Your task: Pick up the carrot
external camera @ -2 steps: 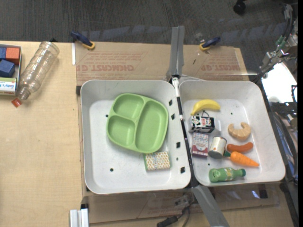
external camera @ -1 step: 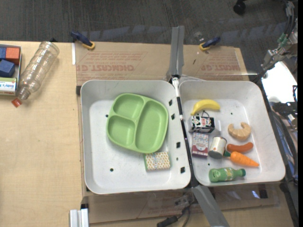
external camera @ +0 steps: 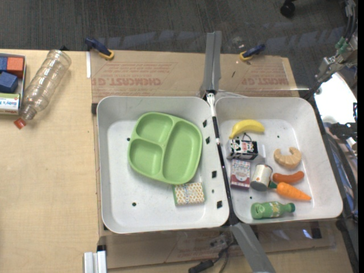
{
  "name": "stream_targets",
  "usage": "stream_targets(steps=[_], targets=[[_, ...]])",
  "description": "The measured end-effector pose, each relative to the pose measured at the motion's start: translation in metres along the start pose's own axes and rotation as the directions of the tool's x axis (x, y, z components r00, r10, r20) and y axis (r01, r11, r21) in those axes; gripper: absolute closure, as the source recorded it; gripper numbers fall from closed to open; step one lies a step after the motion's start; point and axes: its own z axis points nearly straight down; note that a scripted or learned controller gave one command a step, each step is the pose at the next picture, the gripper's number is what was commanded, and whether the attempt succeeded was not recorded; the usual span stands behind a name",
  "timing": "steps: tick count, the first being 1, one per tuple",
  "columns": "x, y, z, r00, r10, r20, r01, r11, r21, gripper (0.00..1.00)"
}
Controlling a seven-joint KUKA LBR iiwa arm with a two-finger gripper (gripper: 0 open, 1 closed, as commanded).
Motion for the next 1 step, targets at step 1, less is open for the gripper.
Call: stream_targets(steps=[1], targets=[[-0.0002,0.0008,-0.0090,1.000,-0.002,0.003,0.002,1.000,0.000,1.00]])
